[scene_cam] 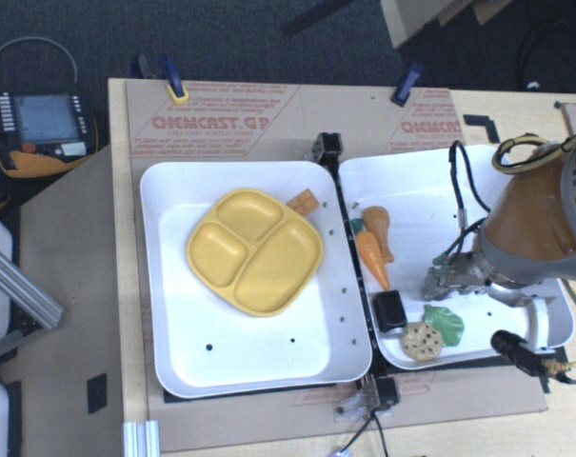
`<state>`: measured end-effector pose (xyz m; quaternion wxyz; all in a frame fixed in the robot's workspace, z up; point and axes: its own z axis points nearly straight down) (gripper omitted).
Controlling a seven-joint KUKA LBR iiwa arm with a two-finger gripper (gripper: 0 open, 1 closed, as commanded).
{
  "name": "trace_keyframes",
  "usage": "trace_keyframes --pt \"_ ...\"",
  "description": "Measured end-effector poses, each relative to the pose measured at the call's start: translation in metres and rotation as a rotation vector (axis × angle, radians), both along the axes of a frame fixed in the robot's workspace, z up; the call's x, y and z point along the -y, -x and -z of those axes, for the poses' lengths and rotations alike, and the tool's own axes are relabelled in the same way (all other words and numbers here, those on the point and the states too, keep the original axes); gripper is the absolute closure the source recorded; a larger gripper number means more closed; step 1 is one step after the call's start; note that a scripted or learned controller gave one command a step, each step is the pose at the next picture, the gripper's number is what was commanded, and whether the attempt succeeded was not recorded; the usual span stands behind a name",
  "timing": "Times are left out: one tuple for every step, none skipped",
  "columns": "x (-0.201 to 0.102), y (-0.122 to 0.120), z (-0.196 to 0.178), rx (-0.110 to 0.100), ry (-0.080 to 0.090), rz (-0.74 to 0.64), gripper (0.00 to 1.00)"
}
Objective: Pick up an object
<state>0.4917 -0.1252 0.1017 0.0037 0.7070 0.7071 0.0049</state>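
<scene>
Camera view: gripper (438,282) low in right bin (416,184), finger state unclear, cannot tell. Green toy (446,322) just below it, touching cookie (421,341). Carrot (370,255) left, long axis along bin divider.

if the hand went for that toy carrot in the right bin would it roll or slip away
The toy carrot is tapered and rounded, so it would probably roll or pivot if nudged sideways. It looks like smooth moulded plastic, likely light and stiff, so it may squirt out of a pinch. It lies against the bin wall, which may limit finger room.
</scene>
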Motion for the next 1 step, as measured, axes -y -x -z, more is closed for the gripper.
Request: trace_keyframes --pt "0.0068 -0.0084 -0.0503 -0.009 0.003 -0.001 1.0"
